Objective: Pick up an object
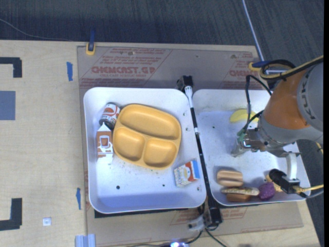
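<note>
Hanging over the middle of the right bin (298, 187), the claw (245, 142) sits well clear of the toy food; whether it is released or clenched I cannot tell, and nothing shows in its grip. Toward the bin's near rim lies the hot dog (230, 177), the likeliest pick: probably light, hard plastic, smooth and a bit slippery, best pinched across its short width. Beside it lie a flat sandwich (240, 192) and purple piece (266, 191); a yellow banana (238, 115) rests farther back.

Yellow divided tray (146, 135), purple toy (267, 191), white bins (97, 153).
</note>
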Tool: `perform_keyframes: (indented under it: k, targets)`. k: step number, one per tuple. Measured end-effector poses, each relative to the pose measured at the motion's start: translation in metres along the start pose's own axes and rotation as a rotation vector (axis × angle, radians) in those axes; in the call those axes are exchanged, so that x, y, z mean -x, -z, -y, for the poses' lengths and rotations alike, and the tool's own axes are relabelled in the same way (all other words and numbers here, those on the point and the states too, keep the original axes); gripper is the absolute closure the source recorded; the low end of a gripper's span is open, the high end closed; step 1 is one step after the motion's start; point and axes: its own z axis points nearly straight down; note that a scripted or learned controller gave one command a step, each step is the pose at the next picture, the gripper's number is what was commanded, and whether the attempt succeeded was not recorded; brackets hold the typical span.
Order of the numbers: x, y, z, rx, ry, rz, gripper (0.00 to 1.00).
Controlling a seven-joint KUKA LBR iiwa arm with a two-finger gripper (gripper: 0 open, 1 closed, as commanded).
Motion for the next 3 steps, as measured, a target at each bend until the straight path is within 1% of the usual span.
perform_keyframes:
  k: [1, 2, 3]
  targets:
    - [0.090, -0.001, 0.046, -0.001, -0.002, 0.000, 1.00]
    - [-0.013, 0.029, 0.015, 0.002, 0.001, 0.000, 1.00]
    - [-0.016, -0.002, 0.043, 0.001, 0.000, 0.000, 1.00]
